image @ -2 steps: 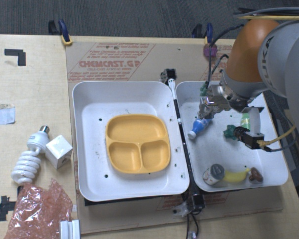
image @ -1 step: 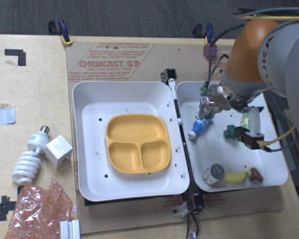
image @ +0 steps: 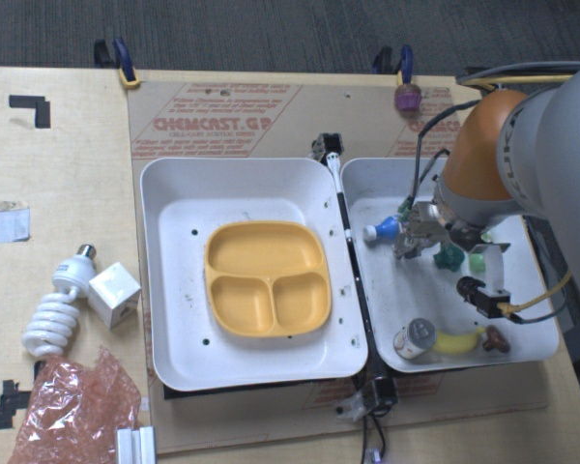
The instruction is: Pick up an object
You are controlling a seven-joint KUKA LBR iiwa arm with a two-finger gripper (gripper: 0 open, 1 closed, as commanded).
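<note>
Grey and orange, the arm [image: 522,153] reaches into the right bin [image: 387,177], and the gripper [image: 413,238] hangs low at that bin's upper middle; whether the fingers are apart or together cannot be told, since the wrist hides them. Candidate objects lie close: a blue-and-white piece [image: 382,229] just left of the gripper, a green piece [image: 450,257] just to its right, a can [image: 415,337] and a banana [image: 456,341] near the bin's front wall, well apart from the gripper. Judged from this, the step in hand is the descent onto the blue-and-white piece or the green one; done well, it means centring over one object alone, coming straight down so neither neighbour is nudged, and closing only when the object sits between the fingers. The left bin [image: 164,259] holds a yellow tray [image: 268,278]. Red print on the board [image: 222,114] behind the bins reads "CHEMCAST GP"; smaller lines below it are too fine to read.
</note>
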